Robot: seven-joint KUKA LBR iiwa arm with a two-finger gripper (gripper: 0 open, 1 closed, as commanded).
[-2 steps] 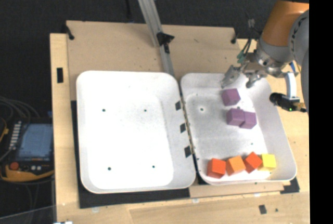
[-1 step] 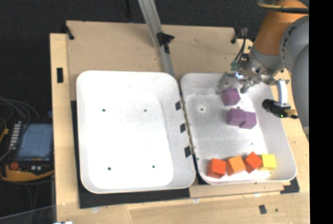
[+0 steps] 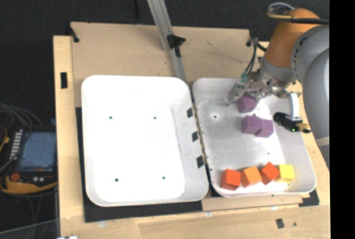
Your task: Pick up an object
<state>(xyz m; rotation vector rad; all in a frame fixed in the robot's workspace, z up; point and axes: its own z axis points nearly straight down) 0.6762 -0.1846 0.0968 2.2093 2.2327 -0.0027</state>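
Observation:
My gripper [image 3: 247,93] hangs low over the far part of the right bin [image 3: 291,146], on the grey arm with the orange band that comes in from the right. A small purple block [image 3: 247,103] sits right at the gripper's tip, touching or nearly touching it; whether it is gripped is unclear. A little nearer lies a pair of purple blocks [image 3: 257,125] pressed together on the bin floor.
Along the right bin's near edge stand a red-orange block [image 3: 231,178], an orange block [image 3: 251,176], another red-orange block [image 3: 270,172] and a yellow block [image 3: 286,172]. The left bin [image 3: 138,138] lies alongside. A slanted metal pole [image 3: 161,16] rises behind the bins.

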